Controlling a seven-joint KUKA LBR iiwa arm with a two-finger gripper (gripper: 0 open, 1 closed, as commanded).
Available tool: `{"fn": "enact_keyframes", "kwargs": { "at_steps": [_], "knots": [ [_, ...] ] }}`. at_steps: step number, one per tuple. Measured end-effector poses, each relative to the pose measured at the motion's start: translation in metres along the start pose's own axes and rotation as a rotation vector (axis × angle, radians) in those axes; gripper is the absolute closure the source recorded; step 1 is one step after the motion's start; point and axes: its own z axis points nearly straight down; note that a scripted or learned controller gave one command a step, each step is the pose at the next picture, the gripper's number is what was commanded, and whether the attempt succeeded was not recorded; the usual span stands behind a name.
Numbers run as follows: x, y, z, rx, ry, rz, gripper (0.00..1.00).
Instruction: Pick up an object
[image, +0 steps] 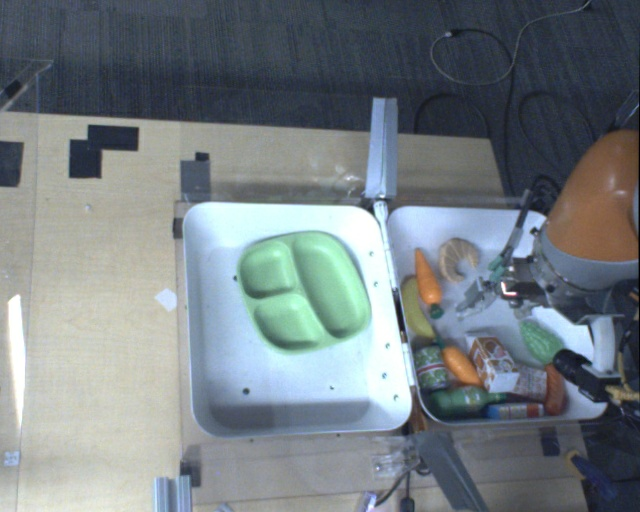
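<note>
The right bin (470, 220) holds several toy foods. An orange carrot (428, 280) and a yellow banana (417, 310) lie along its left wall, and a tan bagel (460, 258) sits near the back. My gripper (484, 290) hovers over the bin's middle, right of the carrot and just in front of the bagel. Its fingers are open and spread, with nothing between them. The orange-banded wrist (600, 210) covers the bin's right side.
At the right bin's front lie a green can (431, 366), a small orange piece (461, 365), a carton (495, 362), a green bottle (465, 402) and a green vegetable (541, 342). The left bin (200, 330) holds a green divided plate (300, 290). A metal post (382, 150) stands between the bins.
</note>
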Motion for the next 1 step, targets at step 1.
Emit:
{"fn": "enact_keyframes", "kwargs": {
  "at_steps": [1],
  "knots": [
    [-0.0054, 0.0208, 0.066, 0.001, 0.0, -0.023, 0.0]
  ]
}}
